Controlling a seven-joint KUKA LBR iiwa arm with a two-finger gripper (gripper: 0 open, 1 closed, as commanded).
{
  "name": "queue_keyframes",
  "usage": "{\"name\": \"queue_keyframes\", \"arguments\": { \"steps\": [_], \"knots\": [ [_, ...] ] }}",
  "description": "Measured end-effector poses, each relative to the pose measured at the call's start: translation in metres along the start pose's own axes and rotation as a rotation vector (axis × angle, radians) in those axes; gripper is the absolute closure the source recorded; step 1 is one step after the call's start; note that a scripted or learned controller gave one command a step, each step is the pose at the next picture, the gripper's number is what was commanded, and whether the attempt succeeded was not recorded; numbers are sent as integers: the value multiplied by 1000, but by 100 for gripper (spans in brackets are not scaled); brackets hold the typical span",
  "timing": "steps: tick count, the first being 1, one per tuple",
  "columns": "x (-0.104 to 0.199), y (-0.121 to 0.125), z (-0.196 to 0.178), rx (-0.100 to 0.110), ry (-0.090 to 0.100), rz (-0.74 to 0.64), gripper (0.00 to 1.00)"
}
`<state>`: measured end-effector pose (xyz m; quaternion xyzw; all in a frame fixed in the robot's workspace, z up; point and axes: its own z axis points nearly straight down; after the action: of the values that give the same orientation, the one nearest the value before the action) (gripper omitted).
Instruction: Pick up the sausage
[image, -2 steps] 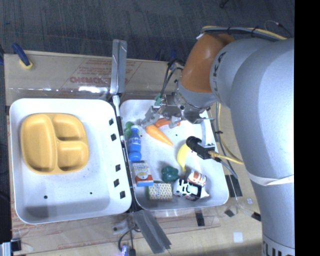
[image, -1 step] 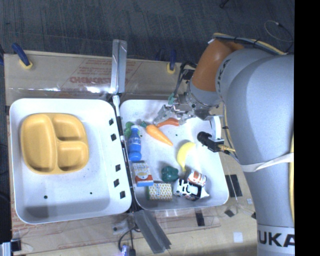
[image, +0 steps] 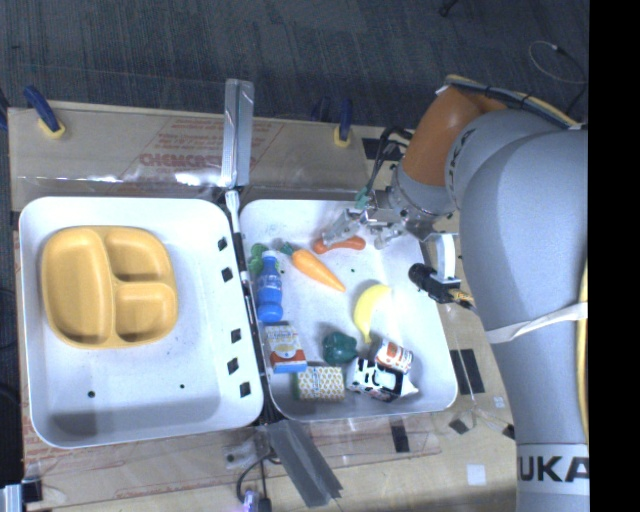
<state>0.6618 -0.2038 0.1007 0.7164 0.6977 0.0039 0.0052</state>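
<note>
Two shallow white bins sit side by side on a bench covered with a pale brown sheet, dark floor showing along the top of the frame. In the left bin (image: 60, 400), a yellow divided tray (image: 108, 284) lies in the upper left part. The right bin (image: 440, 395) holds a clutter of small things. The grey arm (image: 520, 250) enters from the right edge, its orange band (image: 440, 135) in the upper right, and bends down toward the bin's upper rim. The gripper (image: 368, 222) hangs over the top middle of the right bin, and whether it is spread or pressed together cannot be told from this angle. The sausage (image: 340, 243), a small orange-red piece, lies just beside and below the gripper's tip, and contact cannot be made out. Slightly lower left lies a carrot (image: 318, 269), tilted. A blue bottle (image: 270, 290) stands along the bin's left wall. A lemon (image: 370, 306) rests near the middle, a green toy (image: 340, 347) below it, and small boxes (image: 320, 380) line the bottom edge.
</note>
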Motion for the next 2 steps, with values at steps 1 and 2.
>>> {"name": "queue_keyframes", "arguments": {
  "steps": [1,2],
  "knots": [
    [2,0,-10,4,-3,-10,100],
    [45,-4,-110,12,2,-16,100]
  ]
}}
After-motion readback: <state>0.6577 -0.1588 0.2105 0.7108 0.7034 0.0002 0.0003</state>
